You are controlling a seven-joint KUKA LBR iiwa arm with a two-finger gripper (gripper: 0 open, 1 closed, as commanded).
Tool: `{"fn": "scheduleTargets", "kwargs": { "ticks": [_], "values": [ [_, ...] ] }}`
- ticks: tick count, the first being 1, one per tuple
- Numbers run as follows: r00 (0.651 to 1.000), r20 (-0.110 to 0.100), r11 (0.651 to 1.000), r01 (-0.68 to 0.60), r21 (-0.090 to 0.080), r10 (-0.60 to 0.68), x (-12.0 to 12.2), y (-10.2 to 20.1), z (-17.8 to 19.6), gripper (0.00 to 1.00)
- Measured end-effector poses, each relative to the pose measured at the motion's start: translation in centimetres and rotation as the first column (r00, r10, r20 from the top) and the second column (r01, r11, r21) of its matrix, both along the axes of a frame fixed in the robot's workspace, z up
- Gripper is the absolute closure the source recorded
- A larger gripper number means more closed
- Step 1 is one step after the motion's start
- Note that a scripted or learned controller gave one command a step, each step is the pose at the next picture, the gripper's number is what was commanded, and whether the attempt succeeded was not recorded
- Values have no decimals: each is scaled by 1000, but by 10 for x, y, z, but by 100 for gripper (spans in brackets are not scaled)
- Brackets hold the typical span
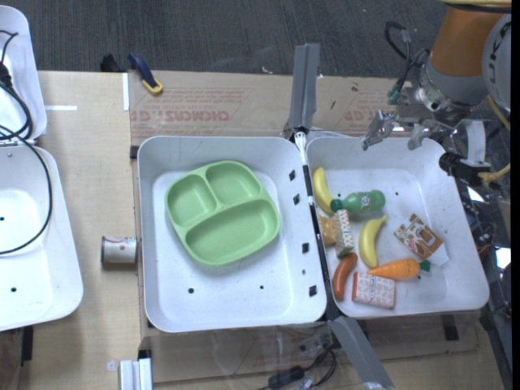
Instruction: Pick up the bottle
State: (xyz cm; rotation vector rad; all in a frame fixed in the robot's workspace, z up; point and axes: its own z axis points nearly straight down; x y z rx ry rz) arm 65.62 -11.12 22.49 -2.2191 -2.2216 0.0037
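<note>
Overhead, the grey arm with its orange band reaches in from the right, and its pincer (404,130) hangs above the back rim of the right bin (455,295). Its two metal fingers (376,130) are spread wide apart, with nothing between them and nothing touching them.

The bottle (362,202), green plastic with a white label band, lies on its side in the middle of the right bin, well forward of the pincer. A curved yellow banana (322,188) lies just to its left, and a second banana (370,240) lies just below it. A small packet with a pale label (342,228) rests between the two bananas. Nearer the front sit a smooth orange carrot (395,269), a red-orange sausage shape (343,274), a flat red box (374,290) and a brown-and-white printed packet (419,238).

The left bin (154,242) is shallow white plastic and holds a rounded, matte green plate (223,211) divided into three compartments. A small metal can (119,250) lies on its side on the wooden table (89,128), just left of that bin.
</note>
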Motion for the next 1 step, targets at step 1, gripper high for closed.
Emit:
{"fn": "scheduleTargets", "kwargs": {
  "ticks": [1],
  "values": [
    [979, 2, 979, -206, 0, 206, -34, 14, -133, 0]
  ]
}}
